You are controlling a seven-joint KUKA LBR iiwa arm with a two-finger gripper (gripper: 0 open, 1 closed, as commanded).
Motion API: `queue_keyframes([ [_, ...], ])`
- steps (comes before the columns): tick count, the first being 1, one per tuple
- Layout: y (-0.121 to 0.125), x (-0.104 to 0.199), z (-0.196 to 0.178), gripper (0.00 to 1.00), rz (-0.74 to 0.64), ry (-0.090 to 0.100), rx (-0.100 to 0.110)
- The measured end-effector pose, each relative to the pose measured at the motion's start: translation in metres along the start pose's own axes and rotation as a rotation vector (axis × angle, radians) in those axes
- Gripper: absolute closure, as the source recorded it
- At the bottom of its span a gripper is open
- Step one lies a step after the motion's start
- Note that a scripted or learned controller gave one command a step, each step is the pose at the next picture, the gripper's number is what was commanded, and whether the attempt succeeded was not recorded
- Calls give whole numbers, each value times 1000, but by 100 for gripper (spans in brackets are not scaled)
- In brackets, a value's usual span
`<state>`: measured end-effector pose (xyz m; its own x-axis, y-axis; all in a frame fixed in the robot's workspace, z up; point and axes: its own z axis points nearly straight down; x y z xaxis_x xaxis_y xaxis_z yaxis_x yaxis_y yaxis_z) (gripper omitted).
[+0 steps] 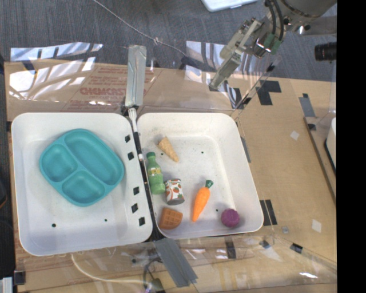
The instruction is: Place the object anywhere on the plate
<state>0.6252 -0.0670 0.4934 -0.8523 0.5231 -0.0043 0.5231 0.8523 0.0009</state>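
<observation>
In the camera view, a teal plate (82, 166) with three shallow compartments and rounded corners is seen lying flat in the left bin (34, 229), turned at a slant to the bin's walls. It lies well down and to the left of the gripper (216, 83).

The gripper is held above the bench beyond the far rim of the right bin (243, 171), at the end of an arm (297, 11) that comes in from the upper right. It is tilted, with its tip pointed down and to the left. Whether it is open or closed cannot be told.

Six small items are held in the right bin, all below the gripper and apart from it. Nearest to it lies a tan cone (167, 148). Further down and left a green bottle (154, 172) lies along the wall shared with the left bin, and a small can (174, 191) sits just beside the bottle's lower end. An orange carrot (201, 201) with a green top lies to the can's right. A brown waffle (170, 218) sits by the near rim, and a purple round piece (230, 217) lies in the near right corner.
</observation>
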Motion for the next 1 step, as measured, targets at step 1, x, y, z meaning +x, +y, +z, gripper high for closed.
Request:
queue_keyframes([
  [1, 0, 0, 2, 0, 0, 3, 1],
])
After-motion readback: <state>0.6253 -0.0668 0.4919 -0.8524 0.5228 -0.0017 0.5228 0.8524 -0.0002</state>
